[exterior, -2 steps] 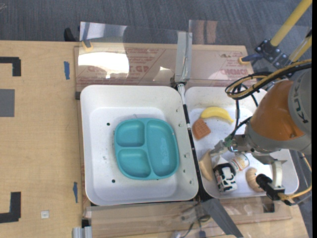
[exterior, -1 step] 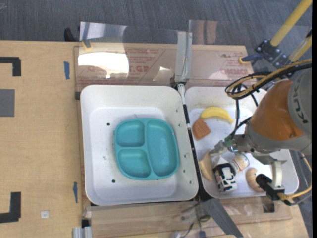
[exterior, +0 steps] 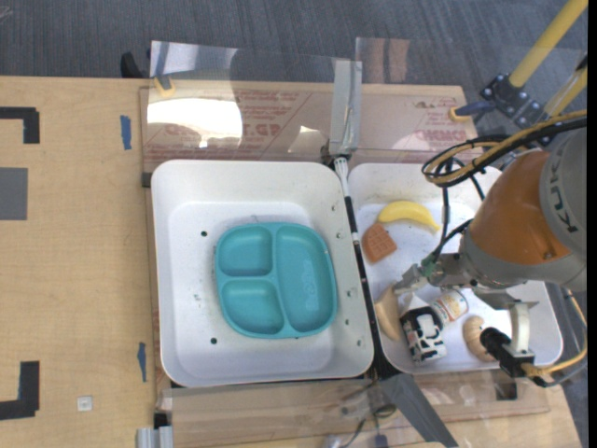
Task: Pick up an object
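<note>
1. The banana (exterior: 409, 215) lies in the right bin (exterior: 550, 339) at its far side, long axis left-right, ends curving nearward.
2. The gripper (exterior: 422, 292) hovers nearer than the banana; whether it is clenched or released, I cannot tell.
3. A brown block (exterior: 379, 244) sits just left of the banana.
4. The left bin (exterior: 177, 250) holds 1 teal tray (exterior: 277, 279).

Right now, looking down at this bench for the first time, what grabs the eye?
A bright teal divided plate sits in the middle of the left bin. From the right, the grey arm with its orange band hangs over the right bin, where a yellow banana and a small brown square lie.
</note>
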